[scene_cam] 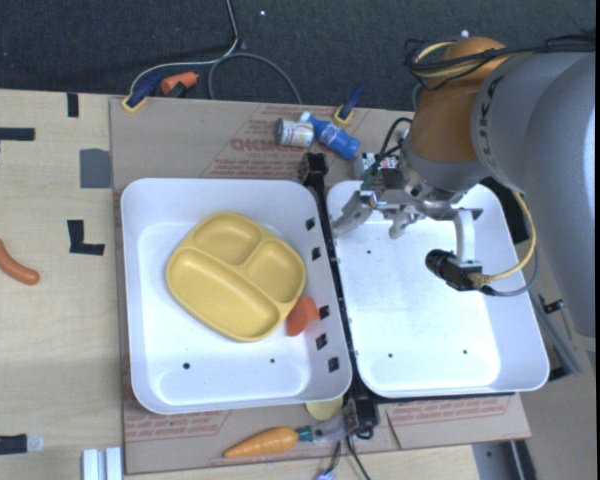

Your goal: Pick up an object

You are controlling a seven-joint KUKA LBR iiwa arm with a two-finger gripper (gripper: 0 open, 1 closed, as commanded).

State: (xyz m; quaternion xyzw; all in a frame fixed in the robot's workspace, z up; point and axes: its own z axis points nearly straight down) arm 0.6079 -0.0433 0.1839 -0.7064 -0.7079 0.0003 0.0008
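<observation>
Two shallow white bins are sitting side by side on the bench, and the grey arm (540,118) with its orange band (450,108) is reaching in from the right, over the far edge of the right bin (430,358). The gripper (375,218) is hanging at the bin's far left corner, and its two metal fingers (348,213) are spreading apart with nothing showing between them, so it is standing open and gripping no object.

Left of the gripper and nearer the camera, a yellow divided plate (235,273) is lying flat in the left bin (160,368), taking up most of its middle. Touching the plate's near right edge, an orange-red piece (301,316) is resting on the bin floor, just beside the wall between the two bins; it is lying below and a little left of the gripper, apart from the fingers.

Beyond the gripper, on the brown board (180,148) under the bins, a small white and blue bottle (318,133) is lying on its side. Well to the near side of the gripper, past the front rims of the bins, a toy carrot (263,442) is lying on the board. Far off to the gripper's left, a small sausage-shaped thing (12,261) is lying on the pale wooden bench (40,368).
</observation>
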